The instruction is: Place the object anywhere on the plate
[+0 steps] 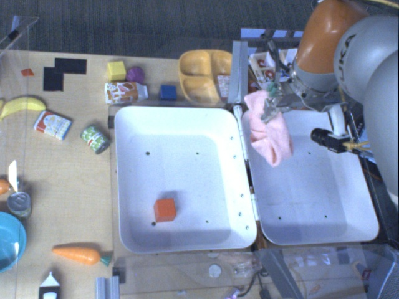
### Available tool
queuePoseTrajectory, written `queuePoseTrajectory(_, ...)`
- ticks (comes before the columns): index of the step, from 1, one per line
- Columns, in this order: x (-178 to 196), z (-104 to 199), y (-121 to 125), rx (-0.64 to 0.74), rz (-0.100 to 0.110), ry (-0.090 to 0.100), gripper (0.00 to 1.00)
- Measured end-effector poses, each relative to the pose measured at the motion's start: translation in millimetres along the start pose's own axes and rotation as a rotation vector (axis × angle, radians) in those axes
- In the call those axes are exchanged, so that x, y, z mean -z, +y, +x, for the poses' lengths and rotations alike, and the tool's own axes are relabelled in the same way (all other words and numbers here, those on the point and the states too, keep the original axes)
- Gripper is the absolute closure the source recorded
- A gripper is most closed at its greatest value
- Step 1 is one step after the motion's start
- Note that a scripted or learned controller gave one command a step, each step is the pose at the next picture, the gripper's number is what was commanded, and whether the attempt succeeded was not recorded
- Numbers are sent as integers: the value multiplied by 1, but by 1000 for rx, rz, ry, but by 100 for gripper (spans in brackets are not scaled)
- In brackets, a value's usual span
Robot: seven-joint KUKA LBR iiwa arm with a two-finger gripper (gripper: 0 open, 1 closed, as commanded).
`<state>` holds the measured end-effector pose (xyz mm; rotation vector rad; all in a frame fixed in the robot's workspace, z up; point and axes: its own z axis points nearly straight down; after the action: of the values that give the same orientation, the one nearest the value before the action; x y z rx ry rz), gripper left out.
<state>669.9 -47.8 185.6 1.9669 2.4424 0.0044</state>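
Note:
My gripper (270,106) is over the back left corner of the right bin (324,192), shut on the top of a pink cloth (272,139). The cloth hangs from the fingers and drapes down toward the bin floor, close to the wall between the two bins. A yellow divided plate (189,64) stands on the bench behind the left bin, a short way left of the gripper. At the bench's front left edge, part of a blue plate (9,245) is in view.
A red block (165,210) lies in the left bin (187,114). On the bench to the left are a banana (22,106), small boxes and a can (95,139), toy blocks (116,71) and a carrot (76,253). Packets (262,64) lie behind the right bin.

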Motion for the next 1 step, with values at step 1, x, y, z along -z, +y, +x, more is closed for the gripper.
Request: queuePoseTrajectory(1,13,52,-82,-20,1,2,100)
